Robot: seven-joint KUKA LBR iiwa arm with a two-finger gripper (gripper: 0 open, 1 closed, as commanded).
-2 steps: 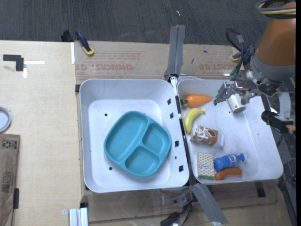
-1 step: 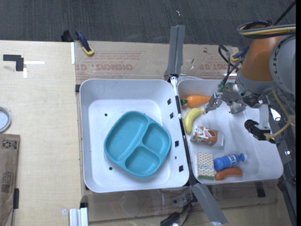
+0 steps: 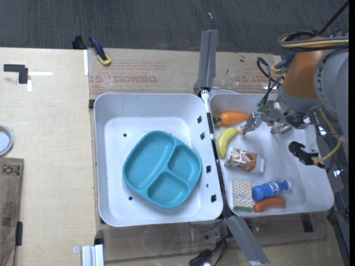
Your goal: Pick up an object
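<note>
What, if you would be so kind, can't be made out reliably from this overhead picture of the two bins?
- Pincer in the camera view: small, dark and cluttered by cables, so its state is unclear.
- Small carton: print too small to read.
- Patterned packet: label too small to read; the blue bottle and sausage lie close against its right side.
- Arm: cut off by the right edge.
- Brown bag: cut off by the left edge.
</note>
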